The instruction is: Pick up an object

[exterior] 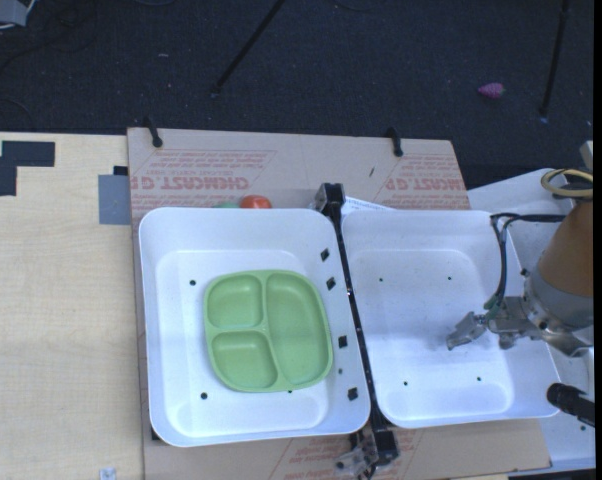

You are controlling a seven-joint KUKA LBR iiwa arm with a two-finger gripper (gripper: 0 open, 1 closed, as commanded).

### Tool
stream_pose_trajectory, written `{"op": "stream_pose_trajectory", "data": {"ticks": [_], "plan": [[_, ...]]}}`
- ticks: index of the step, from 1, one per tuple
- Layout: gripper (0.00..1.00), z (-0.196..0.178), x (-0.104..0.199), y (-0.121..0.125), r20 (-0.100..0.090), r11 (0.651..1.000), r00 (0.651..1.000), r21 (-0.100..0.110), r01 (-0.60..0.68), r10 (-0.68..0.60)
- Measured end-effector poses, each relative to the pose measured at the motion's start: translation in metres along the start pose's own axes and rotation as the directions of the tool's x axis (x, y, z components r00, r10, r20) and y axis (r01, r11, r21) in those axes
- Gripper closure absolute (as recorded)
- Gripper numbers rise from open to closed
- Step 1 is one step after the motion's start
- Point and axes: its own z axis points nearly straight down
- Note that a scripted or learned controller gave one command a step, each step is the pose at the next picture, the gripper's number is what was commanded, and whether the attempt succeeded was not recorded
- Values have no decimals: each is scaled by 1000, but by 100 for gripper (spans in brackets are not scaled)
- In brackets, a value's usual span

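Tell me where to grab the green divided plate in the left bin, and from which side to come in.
Take the green divided plate by its raised outer rim, probably the right edge facing the gripper, coming down from above. It lies flat on the left bin floor, so only a rim or a divider ridge offers two fingers anything to pinch.

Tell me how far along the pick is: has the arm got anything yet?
Nothing looks picked. The green divided plate lies flat in the left bin, untouched. In hand: the end effector sits low over the right bin, with no object seen between its fingers. Left: cross to the plate, grasp it and lift it.
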Motion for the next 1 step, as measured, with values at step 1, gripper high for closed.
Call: {"op": "stream_pose_trajectory", "data": {"ticks": [1], "plan": [[100, -13, -1, 1, 1, 1000, 1000, -4, -3, 3]]}}
